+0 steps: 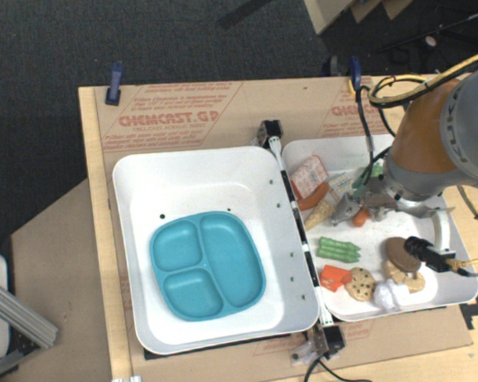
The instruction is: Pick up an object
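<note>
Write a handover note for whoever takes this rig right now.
Gripper: low in the right bin, among the toy food; open or shut can't be told, and no object is seen in it.
Objects: green piece, orange piece, cookie, all in the right bin. Teal divided plate in the left bin.
Done: no pick confirmed.
Left: grasp one object and lift.

Left bin point(136, 234) open around teal tray point(207, 264); right bin point(442, 294) crowded, arm point(440, 143) overhanging it
</note>
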